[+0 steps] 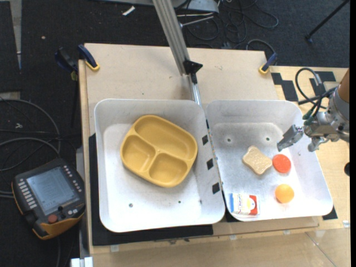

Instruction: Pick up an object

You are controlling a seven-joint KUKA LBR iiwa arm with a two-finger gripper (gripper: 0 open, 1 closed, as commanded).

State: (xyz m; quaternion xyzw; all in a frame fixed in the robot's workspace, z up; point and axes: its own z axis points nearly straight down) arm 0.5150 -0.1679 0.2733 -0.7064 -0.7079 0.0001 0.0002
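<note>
The right bin [245, 113] holds a slice of toast [257, 161], a red round piece [282, 163] touching its right side, an orange ball [284, 193] and a small white carton [245, 204] at the front edge. My gripper [303, 141] hangs over the bin's right rim, up and to the right of the red piece. It is open and nothing sits between its fingers [288, 138]. The left bin [105, 149] holds a yellow compartment plate [159, 149].
A metal pole [172, 29] slants down to the seam between the two bins. Clamps [89, 59] grip the bench's far corners. A teach pendant [47, 196] lies on the floor to the left. Cables [311, 85] run near the arm.
</note>
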